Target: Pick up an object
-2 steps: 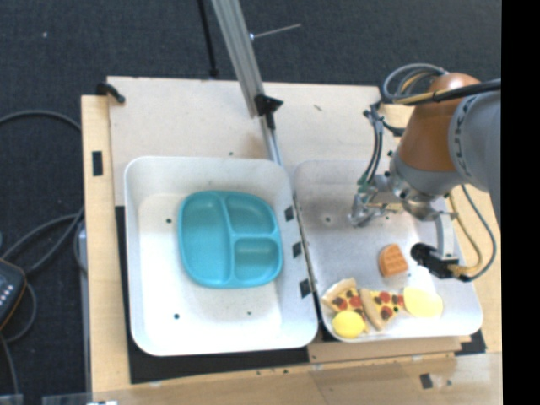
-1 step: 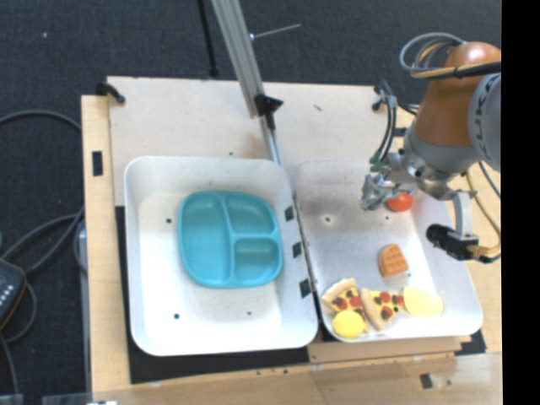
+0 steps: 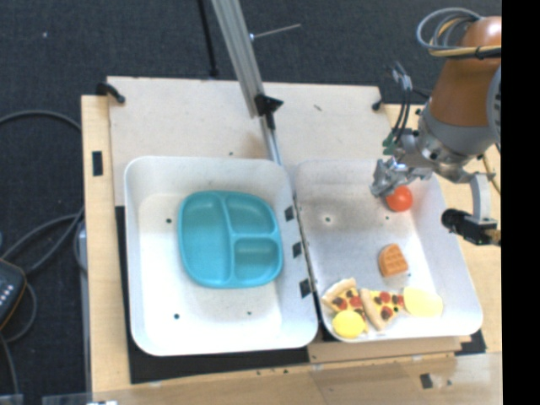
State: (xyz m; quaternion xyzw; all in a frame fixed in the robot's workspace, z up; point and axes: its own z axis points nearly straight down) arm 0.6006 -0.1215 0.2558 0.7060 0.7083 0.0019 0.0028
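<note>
Since the pickable toys crowd the right bin [image 3: 456, 251], gripper [image 3: 390, 181] hangs low there — right over the red-orange ball [image 3: 400, 198], near the bin's back. Jaws: cannot tell whether apart or together. Ball resting on the floor, seemingly ungripped.

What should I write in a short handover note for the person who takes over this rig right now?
Gripper: low over the right bin, right at the small orange-red ball; a grasp cannot be confirmed.
Right bin, near edge: waffle piece, pizza slices, two yellow pieces.
Left bin: blue divided plate.
Done: approach to the ball.
Left: secure one object and lift it clear.
</note>
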